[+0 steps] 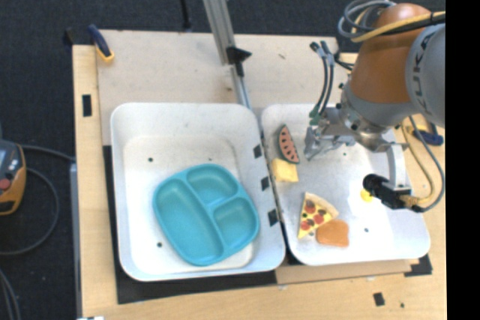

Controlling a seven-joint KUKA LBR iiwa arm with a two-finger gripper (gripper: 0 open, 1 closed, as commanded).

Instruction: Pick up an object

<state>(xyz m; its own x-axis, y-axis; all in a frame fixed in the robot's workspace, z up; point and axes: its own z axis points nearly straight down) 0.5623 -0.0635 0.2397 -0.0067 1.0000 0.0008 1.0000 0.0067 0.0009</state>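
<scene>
The right bin (390,236) holds several toy foods. A watermelon slice (287,144) lies at its left wall, with a pale yellow block (285,171) just below it. A pizza slice (313,214) and an orange piece (332,234) sit near the bin's front. My gripper (318,147) hangs over the bin's upper left part, just right of the watermelon slice. Its jaws stand open with nothing between them.
A teal divided plate (206,213) lies in the left bin (131,131). A small yellow piece (366,195) sits beside a black fitting (386,192) on the arm's cabling. A slanted metal rail (217,11) rises behind the bins.
</scene>
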